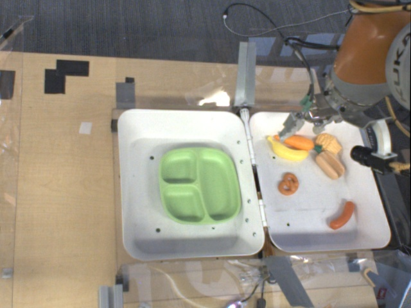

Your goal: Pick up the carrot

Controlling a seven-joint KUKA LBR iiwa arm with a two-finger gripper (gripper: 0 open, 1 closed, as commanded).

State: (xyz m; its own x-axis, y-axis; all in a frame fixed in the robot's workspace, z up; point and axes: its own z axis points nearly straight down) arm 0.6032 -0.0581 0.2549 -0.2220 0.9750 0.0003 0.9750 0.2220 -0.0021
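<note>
- A pale wooden counter [58,191] carries two shallow white bins side by side, with dark ribbed flooring beyond its far edge and black tape marks at its ten o'clock corner.
- The carrot [299,142] lies in the right bin [321,226], toward that bin's twelve o'clock edge, orange with a dark green stub at its three o'clock end.
- It lies tilted across a yellow banana [286,151], which touches it from seven o'clock.
- The gripper [300,119] hangs just at twelve o'clock of the carrot, near it; I cannot tell from this slanted view whether its tips touch the carrot, nor whether they are spread or closed.
- Nothing shows between the gripper's tips, so I judge the carrot not yet grasped and still resting in the bin.
- A tan bread-like piece [328,144] sits just at three o'clock of the carrot, and a hot dog in a bun [330,165] lies at four o'clock, close by.
- A small pretzel [288,185] sits at six o'clock of the carrot, apart from it, and a red sausage [341,215] lies farther out toward five o'clock.
- The left bin [138,236] holds a green divided plate [199,185], well apart at nine o'clock.
- As a judgement: the approach looks about done; closing on the carrot, lifting it clear of the banana and keeping hold all remain.
- The crowding neighbours could be nudged or caught along with it.
</note>
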